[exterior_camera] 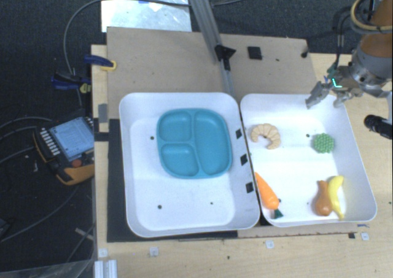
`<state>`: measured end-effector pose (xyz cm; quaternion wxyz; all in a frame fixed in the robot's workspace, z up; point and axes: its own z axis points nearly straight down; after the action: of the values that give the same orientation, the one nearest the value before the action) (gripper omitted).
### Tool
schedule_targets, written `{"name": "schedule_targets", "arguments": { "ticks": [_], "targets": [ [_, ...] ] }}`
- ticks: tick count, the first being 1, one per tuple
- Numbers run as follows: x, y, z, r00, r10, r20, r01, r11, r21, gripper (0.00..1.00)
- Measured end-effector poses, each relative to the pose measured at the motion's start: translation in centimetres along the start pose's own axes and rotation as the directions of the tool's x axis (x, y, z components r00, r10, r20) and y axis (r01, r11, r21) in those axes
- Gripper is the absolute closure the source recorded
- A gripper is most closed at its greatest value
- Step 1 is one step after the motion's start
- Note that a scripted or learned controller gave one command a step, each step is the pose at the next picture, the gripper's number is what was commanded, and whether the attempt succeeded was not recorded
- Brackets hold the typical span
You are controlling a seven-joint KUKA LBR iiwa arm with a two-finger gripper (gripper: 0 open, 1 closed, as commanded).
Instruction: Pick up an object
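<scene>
Standing by the wooden table (184, 62), I take the right-hand shallow white plastic bin (295, 166) as my landmark. Butted against its left wall sits the second white bin (141, 209), and in it lies a blue three-compartment plastic plate (195, 143), probably meant as a place to drop things. Nothing lies on the plate.

The grey arm with the orange band (371, 31) hangs over the landmark bin's far right corner, its gripper (328, 96) above the rim there. The jaws look spread, two fingers splayed apart with nothing between them, so I judge the pick has not yet begun.

Inside the landmark bin the candidates are scattered, apparently so each can be grasped on its own. An orange toy carrot with a green tip (268, 194) lies along the left wall, near the front. A tan croissant-shaped toy (266, 135) sits by the left wall, farther back. A yellow toy banana (336, 194) touches a brown pear-like piece (322, 202) in the front right corner; that pairing could foul a grasp. A green knobbly ball (323, 143) rests by the right wall, nearest the gripper.

The arm's upper part is cut off by the frame edge, and the fingertips are too blurred to judge exactly.
</scene>
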<state>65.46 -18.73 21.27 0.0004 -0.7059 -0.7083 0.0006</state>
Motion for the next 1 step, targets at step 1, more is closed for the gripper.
{"name": "schedule_targets", "arguments": {
  "ticks": [1],
  "targets": [
    [0.01, 0.09, -0.18, 1.0, -0.001, 0.001, 0.001, 1.0, -0.004, 0.0]
  ]
}}
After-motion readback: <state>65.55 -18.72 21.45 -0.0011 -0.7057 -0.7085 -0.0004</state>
